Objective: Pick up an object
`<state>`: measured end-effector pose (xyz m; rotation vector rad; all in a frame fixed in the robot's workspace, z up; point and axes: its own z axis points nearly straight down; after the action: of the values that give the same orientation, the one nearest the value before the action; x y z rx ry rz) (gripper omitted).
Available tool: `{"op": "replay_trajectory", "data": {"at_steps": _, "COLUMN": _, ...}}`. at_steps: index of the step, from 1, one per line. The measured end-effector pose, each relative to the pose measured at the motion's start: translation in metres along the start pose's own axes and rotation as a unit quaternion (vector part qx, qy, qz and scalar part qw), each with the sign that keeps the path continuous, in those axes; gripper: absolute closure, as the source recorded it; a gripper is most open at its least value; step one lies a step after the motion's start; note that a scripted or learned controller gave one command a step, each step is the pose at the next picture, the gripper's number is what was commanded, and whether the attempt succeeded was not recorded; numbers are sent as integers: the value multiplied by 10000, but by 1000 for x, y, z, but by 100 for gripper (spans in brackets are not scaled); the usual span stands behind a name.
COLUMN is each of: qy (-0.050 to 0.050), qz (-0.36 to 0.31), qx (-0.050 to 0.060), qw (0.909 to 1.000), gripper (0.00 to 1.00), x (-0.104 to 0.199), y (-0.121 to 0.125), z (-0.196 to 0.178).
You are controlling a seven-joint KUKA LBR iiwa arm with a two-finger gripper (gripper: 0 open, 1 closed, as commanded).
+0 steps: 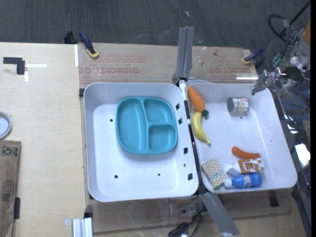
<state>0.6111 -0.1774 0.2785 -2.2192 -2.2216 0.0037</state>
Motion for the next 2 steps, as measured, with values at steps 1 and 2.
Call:
{"op": "replay_trajectory", "data": {"at_steps": 1, "qy": -3, "qz": -686, "qx": -17, "qw": 9976, "gripper": 0, "x": -10, "y": 25, "z": 184}}
{"op": "replay_trajectory", "data": {"at_steps": 2, "qy": -10, "qz": -681, "qx": -28, "qw": 9977, "gripper": 100, "x": -10, "y": 25, "z": 174}}
